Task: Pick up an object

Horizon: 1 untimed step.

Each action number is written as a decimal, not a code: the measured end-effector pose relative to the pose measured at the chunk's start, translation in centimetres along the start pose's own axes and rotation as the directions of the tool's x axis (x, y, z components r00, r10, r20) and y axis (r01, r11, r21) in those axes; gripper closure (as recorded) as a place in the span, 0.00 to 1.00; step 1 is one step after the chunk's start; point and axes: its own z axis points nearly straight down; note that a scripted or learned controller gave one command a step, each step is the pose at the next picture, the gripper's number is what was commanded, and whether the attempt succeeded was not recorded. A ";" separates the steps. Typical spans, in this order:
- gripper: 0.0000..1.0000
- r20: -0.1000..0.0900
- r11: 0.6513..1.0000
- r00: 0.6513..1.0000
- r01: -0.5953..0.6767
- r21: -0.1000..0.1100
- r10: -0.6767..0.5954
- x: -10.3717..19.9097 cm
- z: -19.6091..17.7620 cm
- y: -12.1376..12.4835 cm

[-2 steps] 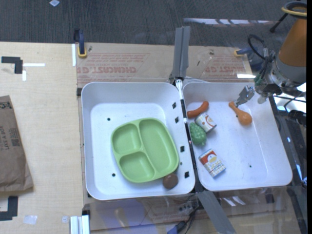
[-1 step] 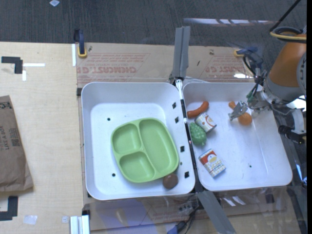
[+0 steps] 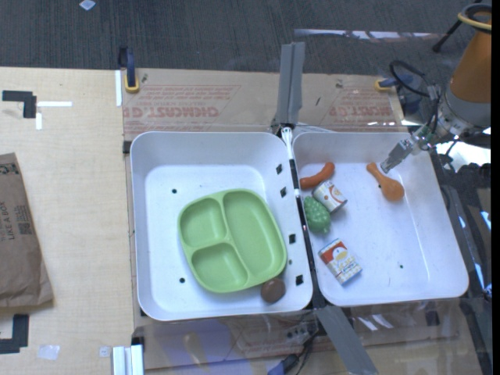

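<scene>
Brown ball at left bin's front rim, gripper grip state unclear, near right bin's back edge

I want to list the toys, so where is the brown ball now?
The brown ball lies in the left bin, at its near edge, touching the near right corner of the green tray.

My arm is orange near the wrist, my pincer grey. Both bins are white. The sectioned plate is light green, the ball beside it brown. I see an orange sausage, an orange drumstick, a bumpy green lump, and a red-and-white carton. The desk is pale wood.
</scene>
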 end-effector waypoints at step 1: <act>0.00 0.000 0.973 0.973 0.232 -0.002 -0.232 5.3 5.1 0.1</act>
